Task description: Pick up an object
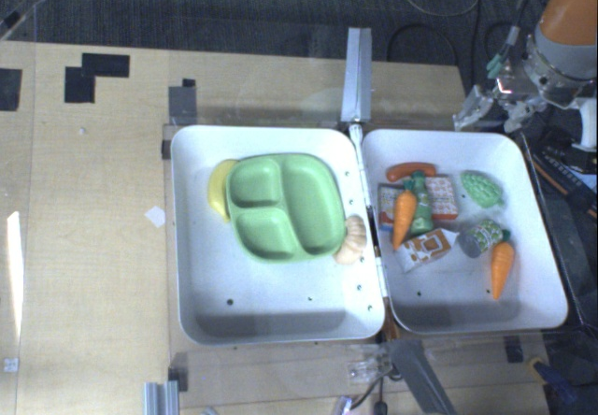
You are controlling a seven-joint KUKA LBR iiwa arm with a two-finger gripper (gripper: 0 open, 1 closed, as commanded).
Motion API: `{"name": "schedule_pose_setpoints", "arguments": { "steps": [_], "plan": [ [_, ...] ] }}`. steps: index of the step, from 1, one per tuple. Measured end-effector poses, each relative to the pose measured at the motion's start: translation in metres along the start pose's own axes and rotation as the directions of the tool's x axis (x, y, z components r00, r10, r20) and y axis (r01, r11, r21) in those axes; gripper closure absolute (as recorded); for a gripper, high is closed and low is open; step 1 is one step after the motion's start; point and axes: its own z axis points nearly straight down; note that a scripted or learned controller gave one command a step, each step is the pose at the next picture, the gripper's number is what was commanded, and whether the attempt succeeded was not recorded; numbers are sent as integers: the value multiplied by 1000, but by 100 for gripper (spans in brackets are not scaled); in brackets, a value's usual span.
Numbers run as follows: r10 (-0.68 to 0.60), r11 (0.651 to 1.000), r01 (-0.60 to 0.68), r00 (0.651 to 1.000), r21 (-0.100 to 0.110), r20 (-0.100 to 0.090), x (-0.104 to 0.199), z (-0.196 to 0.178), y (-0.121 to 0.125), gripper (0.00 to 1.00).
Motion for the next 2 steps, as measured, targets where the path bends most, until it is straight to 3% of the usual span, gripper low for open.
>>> {"name": "schedule_pose_setpoints", "arguments": {
  "steps": [1, 2],
  "plan": [
    [-7, 1000, 7, 1000, -7, 2, 1, -13, 2, 100],
    [148, 989, -148, 989, -1, 0, 52, -89, 2, 100]
  ]
}}
